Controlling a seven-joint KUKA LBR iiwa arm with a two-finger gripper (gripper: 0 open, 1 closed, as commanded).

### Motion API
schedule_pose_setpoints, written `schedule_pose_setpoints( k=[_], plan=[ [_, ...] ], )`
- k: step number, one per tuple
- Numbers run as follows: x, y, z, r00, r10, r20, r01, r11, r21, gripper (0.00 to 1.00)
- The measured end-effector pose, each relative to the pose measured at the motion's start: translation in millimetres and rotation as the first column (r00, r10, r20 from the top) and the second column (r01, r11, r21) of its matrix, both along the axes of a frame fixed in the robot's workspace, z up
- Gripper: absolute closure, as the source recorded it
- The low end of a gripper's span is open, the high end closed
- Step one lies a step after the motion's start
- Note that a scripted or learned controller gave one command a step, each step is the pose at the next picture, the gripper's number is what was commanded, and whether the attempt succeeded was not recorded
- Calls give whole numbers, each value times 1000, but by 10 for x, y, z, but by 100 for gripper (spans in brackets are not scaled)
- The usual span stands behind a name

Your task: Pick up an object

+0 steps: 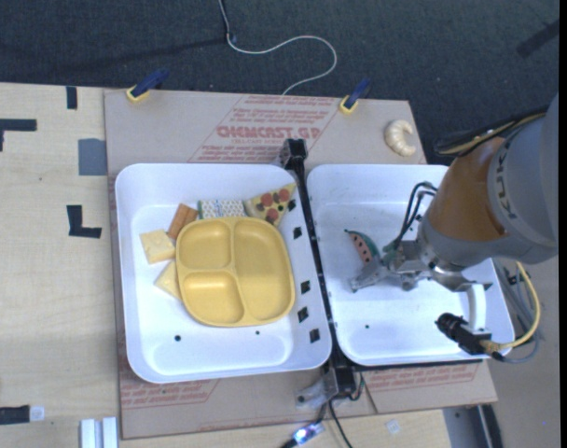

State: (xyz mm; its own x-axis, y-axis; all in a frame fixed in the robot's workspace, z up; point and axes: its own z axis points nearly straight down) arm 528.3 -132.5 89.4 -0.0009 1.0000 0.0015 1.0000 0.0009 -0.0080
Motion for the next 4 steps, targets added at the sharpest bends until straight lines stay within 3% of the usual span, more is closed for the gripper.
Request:
schedule_pose_setpoints(
  k=[1,2,4],
  plan=[
    [0,2,-46,1000,0,7,0,1000,-2,0],
    [0,-1,59,1000,-1,8,1,1000,-3,100],
    [126,20,1244,1000,2,12,-2,1000,-2,100]
  ],
)
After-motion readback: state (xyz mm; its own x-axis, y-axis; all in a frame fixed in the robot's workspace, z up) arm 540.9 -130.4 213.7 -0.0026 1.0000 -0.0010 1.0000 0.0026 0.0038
